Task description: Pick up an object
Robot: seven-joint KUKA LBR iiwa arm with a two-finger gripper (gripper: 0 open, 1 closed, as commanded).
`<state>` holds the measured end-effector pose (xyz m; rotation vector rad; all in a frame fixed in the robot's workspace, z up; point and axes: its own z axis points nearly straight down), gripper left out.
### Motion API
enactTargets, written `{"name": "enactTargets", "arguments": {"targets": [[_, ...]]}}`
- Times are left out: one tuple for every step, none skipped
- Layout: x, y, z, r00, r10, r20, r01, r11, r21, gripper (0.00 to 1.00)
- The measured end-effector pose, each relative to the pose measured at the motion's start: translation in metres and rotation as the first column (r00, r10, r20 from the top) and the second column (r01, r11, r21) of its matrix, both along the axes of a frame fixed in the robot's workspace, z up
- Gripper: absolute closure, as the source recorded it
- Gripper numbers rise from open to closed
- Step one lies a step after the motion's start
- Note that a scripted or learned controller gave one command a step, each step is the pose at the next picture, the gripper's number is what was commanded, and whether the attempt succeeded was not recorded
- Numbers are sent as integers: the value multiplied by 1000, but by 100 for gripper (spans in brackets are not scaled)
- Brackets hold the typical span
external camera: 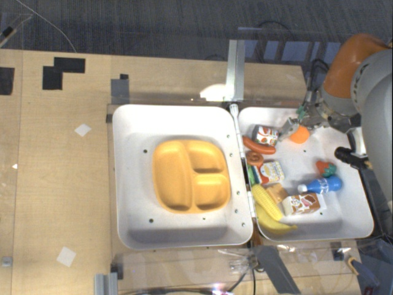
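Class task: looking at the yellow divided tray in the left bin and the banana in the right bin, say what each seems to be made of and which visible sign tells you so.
Yellow divided tray: probably moulded plastic, with an even colour, rounded compartment edges and a soft sheen. Banana: likely a plastic toy, with a uniform yellow, unblemished skin, though a real fruit cannot be ruled out.

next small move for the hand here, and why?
Probably lower straight onto the orange ball and close. The hand sits right above it in the right bin, nothing visibly held, and the ball lies apart from the pile of toy food along the bin's left wall, so it looks the easiest pick.
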<state>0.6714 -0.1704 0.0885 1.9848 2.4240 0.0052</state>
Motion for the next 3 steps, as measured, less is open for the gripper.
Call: {"name": "enactTargets", "arguments": {"targets": [[4, 2, 15, 1000, 12, 11, -12, 1000, -3, 100], [0, 64, 88, 984, -178, 2, 178, 984, 4, 100], [-28, 101, 167, 960, -281, 4, 281, 960, 7, 100]]}}
